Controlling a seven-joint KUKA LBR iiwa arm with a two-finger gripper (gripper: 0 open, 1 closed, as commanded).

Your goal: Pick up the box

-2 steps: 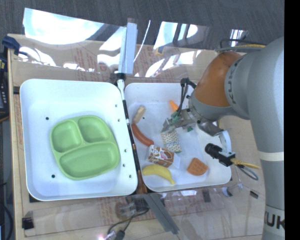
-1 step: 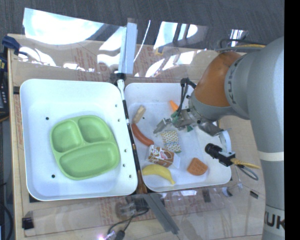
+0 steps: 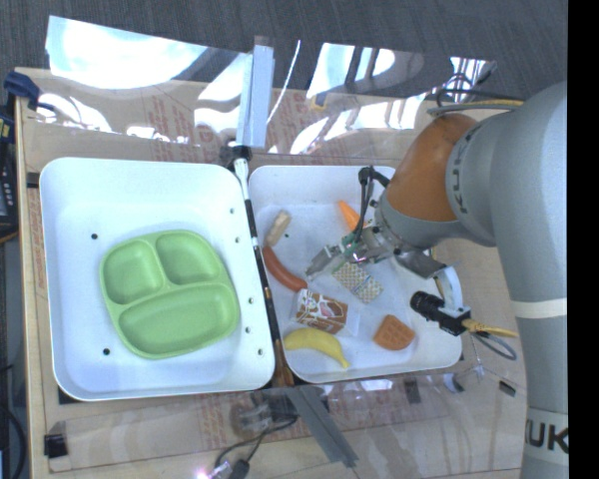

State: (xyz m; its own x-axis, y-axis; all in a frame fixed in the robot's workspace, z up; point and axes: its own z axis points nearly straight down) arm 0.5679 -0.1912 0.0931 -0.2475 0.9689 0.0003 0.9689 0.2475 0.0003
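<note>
Fingers of the gripper (image 3: 341,258) spread apart over the right bin (image 3: 419,362), and we see nothing between them — the claw grips no object. We find the box (image 3: 322,310), patterned brown and white, lying flat just below, between a red sausage (image 3: 284,268) and a banana (image 3: 316,345). The green divided plate (image 3: 169,291) sits in the left bin (image 3: 70,193).

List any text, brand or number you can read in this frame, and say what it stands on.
"UK": white letters on the grey arm at the lower right, cut off by the frame edge.
Box in the right bin: printed pattern, too small to read.
Reddish print on the clear sheeting behind the bins: too blurred to read.
</note>
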